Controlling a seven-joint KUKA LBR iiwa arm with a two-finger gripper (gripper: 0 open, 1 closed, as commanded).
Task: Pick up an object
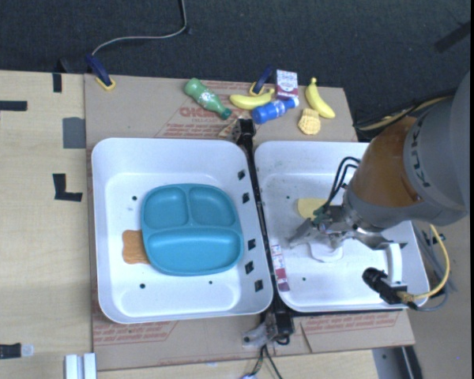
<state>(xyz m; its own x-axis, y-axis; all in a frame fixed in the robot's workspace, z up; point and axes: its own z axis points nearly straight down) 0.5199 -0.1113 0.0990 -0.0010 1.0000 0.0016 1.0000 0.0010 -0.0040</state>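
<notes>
Even overhead light, soft shadows, slight blur.

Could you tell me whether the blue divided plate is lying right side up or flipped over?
Right side up: the blue divided plate shows its three compartments facing upward in the left bin.

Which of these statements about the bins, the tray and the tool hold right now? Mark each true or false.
1. The blue tray lies in the left bin. True.
2. The tool is over the left bin. False: it is down in the right bin.
3. Two toy bananas lie on the cardboard beyond the bins. True.
4. The green bottle is in the right bin. False: it lies outside, beyond the left bin.
5. An orange piece peeks from under the tray's left edge. True.
</notes>
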